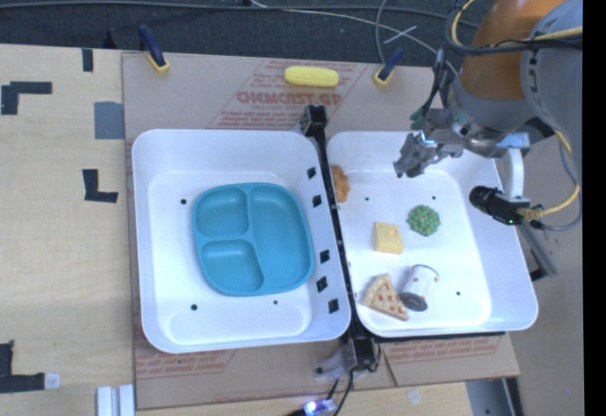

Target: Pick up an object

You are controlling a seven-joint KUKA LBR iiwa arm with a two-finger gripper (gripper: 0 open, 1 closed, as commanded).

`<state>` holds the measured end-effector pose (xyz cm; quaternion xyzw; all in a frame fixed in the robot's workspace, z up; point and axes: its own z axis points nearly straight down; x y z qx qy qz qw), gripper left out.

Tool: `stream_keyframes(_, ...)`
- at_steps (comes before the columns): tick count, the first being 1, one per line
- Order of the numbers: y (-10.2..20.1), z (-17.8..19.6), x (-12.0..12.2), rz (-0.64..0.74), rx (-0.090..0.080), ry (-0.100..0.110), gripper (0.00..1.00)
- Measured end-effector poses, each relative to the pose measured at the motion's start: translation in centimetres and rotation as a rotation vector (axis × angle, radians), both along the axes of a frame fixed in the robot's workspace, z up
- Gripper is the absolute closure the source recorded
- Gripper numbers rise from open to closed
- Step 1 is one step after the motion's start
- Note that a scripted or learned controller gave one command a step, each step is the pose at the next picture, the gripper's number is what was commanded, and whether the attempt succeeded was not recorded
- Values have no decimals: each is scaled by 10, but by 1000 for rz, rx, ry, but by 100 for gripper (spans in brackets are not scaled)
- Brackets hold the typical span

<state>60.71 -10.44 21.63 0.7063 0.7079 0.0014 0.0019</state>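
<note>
Arm: the grey KUKA arm (530,54), its orange band uppermost, reaches in from the right and bends down over the far part of the right bin.
Gripper: the 2-finger gripper (414,158) hangs above the upper middle of the right bin (492,310), over bare white floor, well apart from every item in it.
Fingers: dark and blurred against the bin; whether they stand wide or narrow cannot be told, and nothing is seen between them.
Objects for picking: 5 small items lie in the right bin. A green, knobbly ball (423,220) sits near the middle; a yellow cheese-like block (387,238) lies just to its left; a pizza-slice wedge (386,297) rests near the front wall; a small white-and-grey cylinder (418,286) lies tipped, touching or just beside the wedge; an orange piece (339,183) sits against the divider on the bin's left side.
Left bin: the left bin (170,310) holds 1 blue tray (253,239) with 3 compartments, lying flat.
Bench: a yellow, banana-like object (311,76) lies on the cardboard sheet (237,92) behind the bins, between 2 blue-and-yellow clamps (151,47).
</note>
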Motion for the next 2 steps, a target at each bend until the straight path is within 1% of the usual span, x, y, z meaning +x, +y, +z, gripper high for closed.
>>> stream_keyframes(1,0,44,1,-1,0,0,100)
stream_keyframes(2,48,32,-25,2,2,8,100)
